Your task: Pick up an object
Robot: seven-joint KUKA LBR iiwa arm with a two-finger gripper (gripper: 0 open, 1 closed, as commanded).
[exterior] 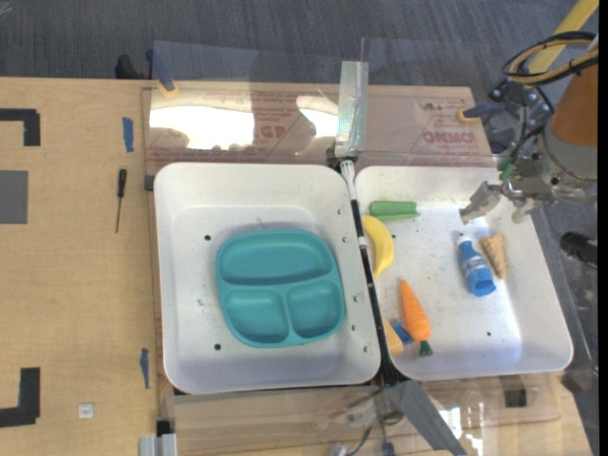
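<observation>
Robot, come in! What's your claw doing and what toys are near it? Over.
Tool above right bin's far edge, holding nothing. Blue bottle and cone just below it. Nothing blocking.

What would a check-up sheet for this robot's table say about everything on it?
Surface: wooden bench bearing two white bins, left bin and right bin.
Job's things: right bin holds a banana, a green stick-shaped toy, a carrot, a blue bottle and an ice-cream cone beside it.
Clutter: teal divided tray in the left bin; small orange and blue bits near the carrot.
Claw: claw above the right bin's far right corner, nothing between its fingers.
Cables: black and yellow loops above the arm.
Surroundings: grey floor; blue tape bits on the bench.
</observation>
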